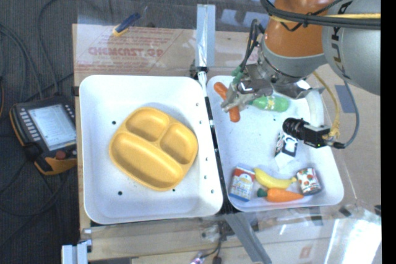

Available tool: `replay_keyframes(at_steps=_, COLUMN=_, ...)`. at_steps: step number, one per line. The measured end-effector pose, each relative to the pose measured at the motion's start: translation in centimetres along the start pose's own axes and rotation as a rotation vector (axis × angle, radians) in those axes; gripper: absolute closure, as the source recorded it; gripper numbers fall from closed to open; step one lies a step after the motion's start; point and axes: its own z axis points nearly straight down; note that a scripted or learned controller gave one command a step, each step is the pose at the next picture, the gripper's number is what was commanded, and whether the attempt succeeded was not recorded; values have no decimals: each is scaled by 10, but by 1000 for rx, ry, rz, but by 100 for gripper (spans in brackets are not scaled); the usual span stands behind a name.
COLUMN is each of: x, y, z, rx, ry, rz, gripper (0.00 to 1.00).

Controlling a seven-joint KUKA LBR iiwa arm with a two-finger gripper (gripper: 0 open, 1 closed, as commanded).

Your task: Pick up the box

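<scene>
Camera view, from above the bench:

- Left bin [93,133]: holds a yellow sectioned tray [153,147] lying near its middle, with bare white floor all round it out to the rim
- Right bin [260,127]: crowded at both ends, open floor across the middle
- Gripper [238,96]: low over the right bin's far left corner, beside the divider between the bins; whether its fingers are spread or closed cannot be told
- Carrot [224,96]: orange, just beside the gripper, close to the bin's left edge
- Green item [272,103]: next to the gripper, under the wrist
- Box [242,184]: small, red and white, at the near edge of the right bin, well apart from the gripper
- Banana [273,179], second carrot [283,195], small red carton [308,180]: ranged to the box's right along the same near edge
</scene>
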Motion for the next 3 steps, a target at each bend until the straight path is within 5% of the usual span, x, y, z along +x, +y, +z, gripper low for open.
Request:
replay_keyframes(at_steps=1, x=107, y=-24, z=96, rx=4, ry=5, rz=-28, gripper=100)
replay_keyframes(at_steps=2, x=50, y=3, z=-67, rx=0, ry=1, rz=61, gripper=100)
replay_keyframes(at_steps=3, x=82, y=-42, z=-82, rx=2, ry=1, rz=364, gripper=100)
